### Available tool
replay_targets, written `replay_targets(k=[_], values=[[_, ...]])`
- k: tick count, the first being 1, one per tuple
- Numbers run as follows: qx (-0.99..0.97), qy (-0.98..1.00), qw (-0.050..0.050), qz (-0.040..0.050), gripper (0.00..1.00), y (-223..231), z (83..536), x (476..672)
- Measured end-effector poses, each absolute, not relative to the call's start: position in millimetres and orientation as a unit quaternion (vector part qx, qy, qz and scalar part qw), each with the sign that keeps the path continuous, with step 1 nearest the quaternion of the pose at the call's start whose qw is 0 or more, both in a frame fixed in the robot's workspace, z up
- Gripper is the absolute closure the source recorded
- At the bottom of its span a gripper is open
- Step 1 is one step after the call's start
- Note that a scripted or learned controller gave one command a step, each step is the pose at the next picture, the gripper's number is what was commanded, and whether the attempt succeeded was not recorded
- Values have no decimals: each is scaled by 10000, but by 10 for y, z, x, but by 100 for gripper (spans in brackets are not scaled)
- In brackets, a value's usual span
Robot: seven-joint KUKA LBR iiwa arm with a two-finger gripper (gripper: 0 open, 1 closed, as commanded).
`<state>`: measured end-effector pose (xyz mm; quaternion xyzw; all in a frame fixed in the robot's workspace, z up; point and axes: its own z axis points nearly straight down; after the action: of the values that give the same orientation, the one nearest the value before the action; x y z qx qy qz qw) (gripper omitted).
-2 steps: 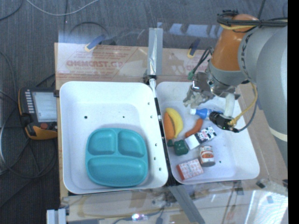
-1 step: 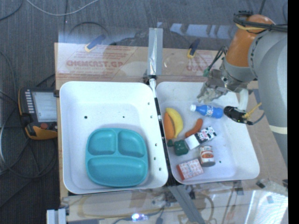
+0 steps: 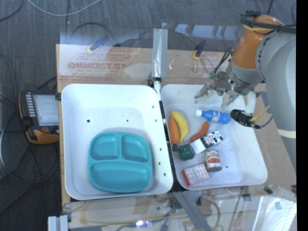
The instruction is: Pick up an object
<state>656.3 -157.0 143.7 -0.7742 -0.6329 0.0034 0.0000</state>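
Nearest your camera sits the teal divided plate [image 3: 120, 161], lying flat in the left bin [image 3: 77, 129], while every pickable item waits in the right bin [image 3: 240, 170]. Take the banana [image 3: 181, 123] as your landmark: it lies near that bin's left wall, with an orange carrot [image 3: 173, 130] touching its left side. Just below the banana you have a dark green block [image 3: 186, 152], and beside that a small white cube [image 3: 198, 147]. Right of the banana lies a small orange-red sausage [image 3: 200, 131], with a black-and-white cow figure [image 3: 211, 139] just past it. Farther below and to the right stand a small can [image 3: 213, 160] and a red-and-white patterned box [image 3: 196, 174]. Up and right of the banana lies a blue-and-white bottle [image 3: 214, 116] on its side. Your claw [image 3: 217, 94] hangs over the bin's far edge, above that bottle and well apart from the banana; its fingers are spread apart and nothing sits between them.
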Motion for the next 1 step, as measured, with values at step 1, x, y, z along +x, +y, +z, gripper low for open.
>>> replay_targets(k=[1], values=[[-7655, -6434, -32, -26, 0, -1834, 882, 6289]])
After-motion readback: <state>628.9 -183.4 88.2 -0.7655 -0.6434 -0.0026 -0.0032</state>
